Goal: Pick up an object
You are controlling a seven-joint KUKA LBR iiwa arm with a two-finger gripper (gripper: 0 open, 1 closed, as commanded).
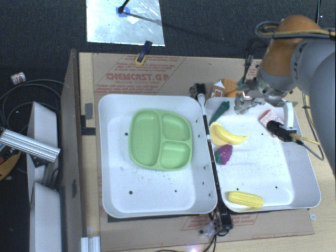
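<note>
A pale green divided plate (pixel 160 139) is sitting in one white bin (pixel 113 193); the other white bin (pixel 299 188) is showing a yellow banana (pixel 226 135), purple grapes (pixel 224 154) and yellow corn (pixel 245 199).

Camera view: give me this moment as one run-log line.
arm: over right bin far edge | gripper: above far corner, nothing seen held | right bin: banana, purple toy, corn | left bin: green divided plate
</note>
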